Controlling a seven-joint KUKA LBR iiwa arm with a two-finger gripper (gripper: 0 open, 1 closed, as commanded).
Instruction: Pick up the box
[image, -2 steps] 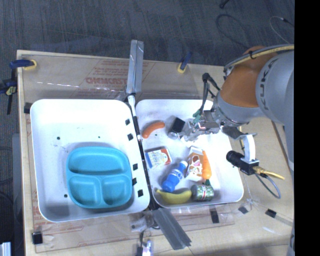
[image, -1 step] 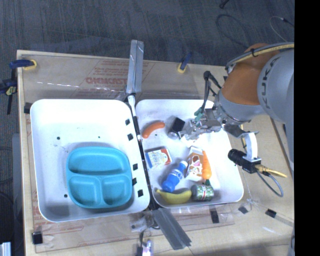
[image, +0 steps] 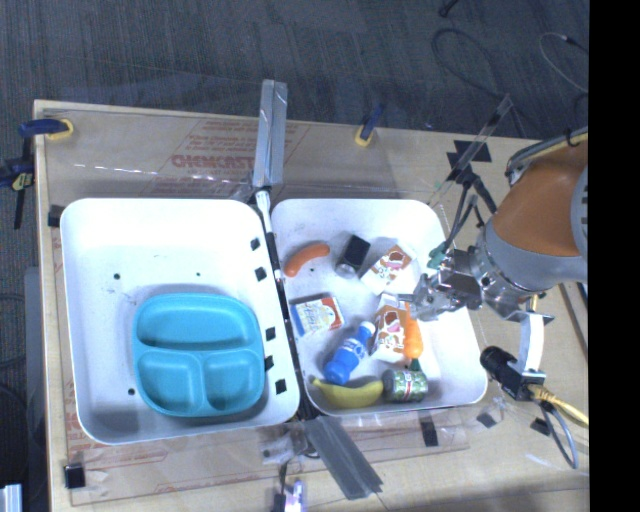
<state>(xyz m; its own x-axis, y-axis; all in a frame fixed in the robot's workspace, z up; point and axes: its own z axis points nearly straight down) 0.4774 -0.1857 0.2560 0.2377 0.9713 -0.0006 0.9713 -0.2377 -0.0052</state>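
The small white cardboard box with red and brown print (image: 389, 268) lies tilted in the right white plastic bin (image: 330, 215), in its upper right part, near the far wall. Its print is too small to read. Just below and to the right of it hangs the metal two-finger gripper (image: 428, 297). It is blurred against the bin floor, and I cannot tell whether it is open or closed, or whether it touches the box.

A second white carton with orange print (image: 390, 328) lies just below the gripper, partly covered by an orange carrot-shaped toy (image: 413, 342). A flat red, white and blue packet (image: 318, 314) lies near the divider; its label is illegible. A blue bottle with a white cap (image: 350, 354) leans towards a yellow banana (image: 349, 393), and a green can (image: 405, 384) lies beside the banana against the near wall. An orange-red sausage shape (image: 305, 257) and a small black cylinder (image: 352, 255) lie left of the box, the cylinder close to it.

The grey arm with its orange band (image: 540, 215) is cut off at the right. Bare floor shows along the right bin's far wall. The left white bin (image: 150, 240) holds a blue three-compartment tray (image: 198, 355) in its near half. Red lettering (image: 215, 158) on the bench appears mirrored and is unreadable.
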